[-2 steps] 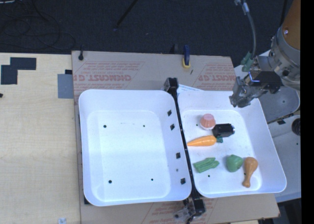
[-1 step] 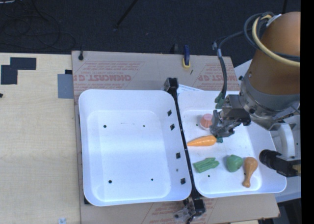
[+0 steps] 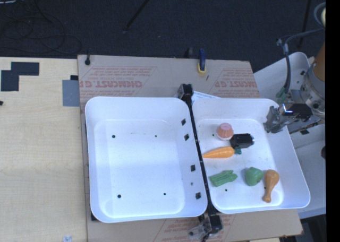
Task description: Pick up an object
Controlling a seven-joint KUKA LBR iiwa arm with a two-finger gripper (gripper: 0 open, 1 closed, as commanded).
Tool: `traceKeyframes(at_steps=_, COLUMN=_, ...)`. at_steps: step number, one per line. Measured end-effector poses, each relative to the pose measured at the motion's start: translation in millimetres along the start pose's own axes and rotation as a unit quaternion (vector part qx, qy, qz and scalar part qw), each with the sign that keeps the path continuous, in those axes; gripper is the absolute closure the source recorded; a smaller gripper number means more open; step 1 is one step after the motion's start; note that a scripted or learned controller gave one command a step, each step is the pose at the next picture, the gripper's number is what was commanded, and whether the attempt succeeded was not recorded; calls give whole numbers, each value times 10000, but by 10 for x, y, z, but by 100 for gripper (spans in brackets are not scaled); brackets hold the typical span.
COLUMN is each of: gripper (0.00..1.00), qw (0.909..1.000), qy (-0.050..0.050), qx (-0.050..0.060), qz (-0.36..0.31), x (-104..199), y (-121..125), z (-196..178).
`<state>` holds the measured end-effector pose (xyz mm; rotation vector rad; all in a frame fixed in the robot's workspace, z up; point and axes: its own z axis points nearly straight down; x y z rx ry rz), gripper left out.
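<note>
Gripper (image 3: 276, 120) sits at right bin's (image 3: 297, 196) upper-right rim, over the edge, nothing seen between its tips; can't tell if it's spread or closed, too small/dark.

Candidates, all in right bin: pink cup (image 3: 225, 130), black block (image 3: 242, 140) just beside it, carrot (image 3: 219, 153) touching block's lower left, green veg (image 3: 223, 178), green lump (image 3: 253, 175), drumstick (image 3: 270, 184) right beside lump.

Step in hand, my read: approach, no pick yet. Best bet prob. green veg, has clear room round it. Avoid the cup/block/carrot cluster, risk of nudging neighbours. Come straight down, close across the narrow axis.

Bins white, smooth, shallow; items may slide. Left bin (image 3: 95, 129) alongside. Both on cardboard (image 3: 133, 79), wood bench (image 3: 37, 156) left, dark floor w/ cables behind.
</note>
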<state>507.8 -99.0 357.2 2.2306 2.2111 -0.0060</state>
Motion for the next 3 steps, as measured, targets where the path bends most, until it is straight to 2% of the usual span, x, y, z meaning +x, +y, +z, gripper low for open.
traceKeyframes(at_steps=1, gripper=100, qw=10000, qy=23, qx=-35, qz=-89, x=918, y=-68, z=-818)
traceKeyframes(at_steps=2, gripper=100, qw=10000, qy=16, qx=30, qz=-45, x=1002, y=-214, z=34)
traceKeyframes(at_steps=3, gripper=100, qw=10000, qy=8, qx=-32, qz=-31, x=648, y=8, z=-605)
